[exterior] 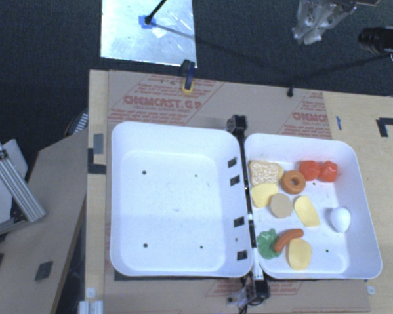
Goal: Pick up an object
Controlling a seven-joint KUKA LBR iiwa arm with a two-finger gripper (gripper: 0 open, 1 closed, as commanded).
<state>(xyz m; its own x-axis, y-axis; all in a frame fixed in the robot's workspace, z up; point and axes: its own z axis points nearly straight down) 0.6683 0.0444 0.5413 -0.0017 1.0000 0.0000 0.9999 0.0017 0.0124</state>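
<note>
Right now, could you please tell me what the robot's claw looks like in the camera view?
At the top edge, the pale grey, translucent-looking claw shows as a blurred, angular shape against dark flooring. Beside it sits a black cylindrical part with a thin pale cable trailing off. No markings are legible.

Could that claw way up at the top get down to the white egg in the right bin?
Probably yes. The egg lies by itself near the right bin's outer wall, with nothing on top of it, and the gripper hangs high above the bench with open space beneath.
</note>
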